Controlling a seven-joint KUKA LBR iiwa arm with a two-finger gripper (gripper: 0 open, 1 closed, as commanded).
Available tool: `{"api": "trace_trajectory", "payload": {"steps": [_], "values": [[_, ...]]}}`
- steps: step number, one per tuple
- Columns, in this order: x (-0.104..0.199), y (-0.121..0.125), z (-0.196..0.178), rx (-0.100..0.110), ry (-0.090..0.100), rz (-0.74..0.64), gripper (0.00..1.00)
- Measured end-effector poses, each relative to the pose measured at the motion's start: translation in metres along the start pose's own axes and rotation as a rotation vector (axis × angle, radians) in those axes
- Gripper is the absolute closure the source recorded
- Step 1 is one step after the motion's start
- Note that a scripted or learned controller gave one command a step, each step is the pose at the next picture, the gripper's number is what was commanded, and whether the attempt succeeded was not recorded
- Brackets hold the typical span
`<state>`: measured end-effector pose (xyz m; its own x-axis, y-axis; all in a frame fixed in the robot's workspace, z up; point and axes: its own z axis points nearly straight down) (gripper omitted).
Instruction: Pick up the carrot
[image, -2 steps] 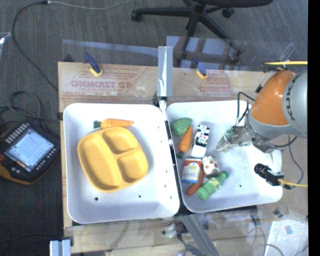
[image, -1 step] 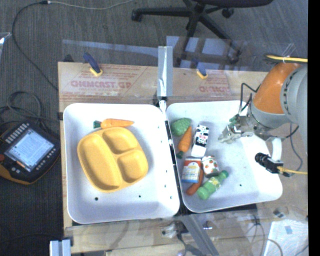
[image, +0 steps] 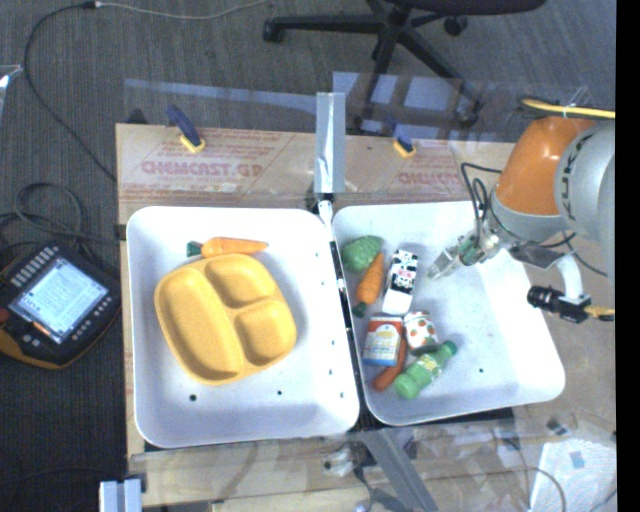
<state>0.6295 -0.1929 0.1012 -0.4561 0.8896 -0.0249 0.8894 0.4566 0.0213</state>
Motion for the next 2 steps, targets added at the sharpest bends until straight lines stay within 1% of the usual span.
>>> {"api": "trace_trajectory", "payload": {"steps": [1,2], "values": [[-0.019,-0.024,-0.003,-0.014,-0.003,-0.433,1.00],[0.002,-0.040,-0.005,-0.014,-0.016,-0.717,1.00]]}}
